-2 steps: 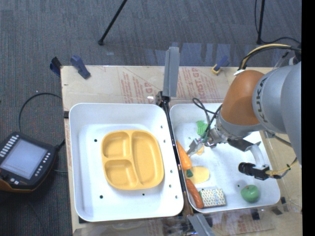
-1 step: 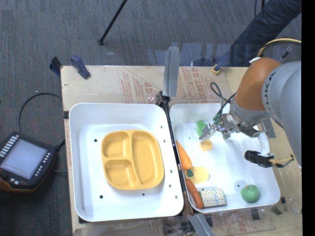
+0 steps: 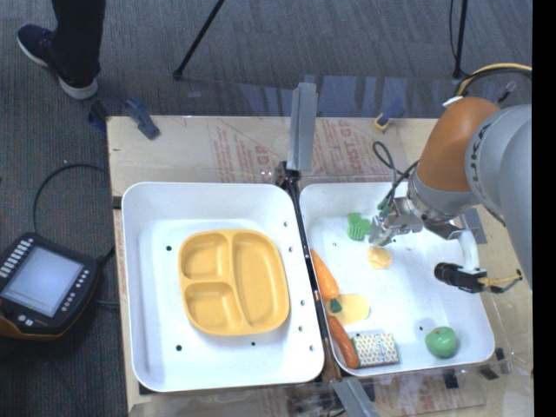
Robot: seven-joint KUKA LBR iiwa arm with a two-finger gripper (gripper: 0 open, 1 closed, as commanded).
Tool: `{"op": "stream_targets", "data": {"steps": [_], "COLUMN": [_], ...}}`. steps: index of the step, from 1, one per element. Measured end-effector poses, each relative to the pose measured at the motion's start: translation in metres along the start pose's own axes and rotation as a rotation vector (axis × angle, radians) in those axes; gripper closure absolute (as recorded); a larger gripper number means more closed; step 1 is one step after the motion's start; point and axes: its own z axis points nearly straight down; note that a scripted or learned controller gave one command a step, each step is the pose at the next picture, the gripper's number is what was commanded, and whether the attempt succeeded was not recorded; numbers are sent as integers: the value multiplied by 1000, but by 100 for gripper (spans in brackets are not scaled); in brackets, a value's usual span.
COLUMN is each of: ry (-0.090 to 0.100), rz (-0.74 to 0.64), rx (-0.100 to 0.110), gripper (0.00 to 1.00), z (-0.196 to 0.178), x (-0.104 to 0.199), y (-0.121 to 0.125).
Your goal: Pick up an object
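My gripper (image 3: 382, 236) hangs low in the right bin (image 3: 460, 320), its fingertips just above a small yellow piece (image 3: 380, 258). A green toy (image 3: 357, 226) lies just left of the gripper. Along the bin's left wall lie an orange carrot (image 3: 325, 275) and a red-orange item (image 3: 342, 341). A pale yellow piece (image 3: 352, 306) sits between them. A patterned block (image 3: 376, 348) and a green apple (image 3: 441, 341) rest near the front edge.
The left bin (image 3: 148, 233) holds a yellow divided plate (image 3: 233, 281). A grey upright post (image 3: 301, 133) stands behind the seam between the bins. A teach pendant (image 3: 39, 285) lies on the floor at left.
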Motion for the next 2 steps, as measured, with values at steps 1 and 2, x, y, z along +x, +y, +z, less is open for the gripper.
{"op": "stream_targets", "data": {"steps": [1, 2], "ry": [0, 8], "rz": [0, 143], "rx": [2, 0], "gripper": [0, 0], "z": [1, 10], "x": [0, -62], "y": [0, -33]}}
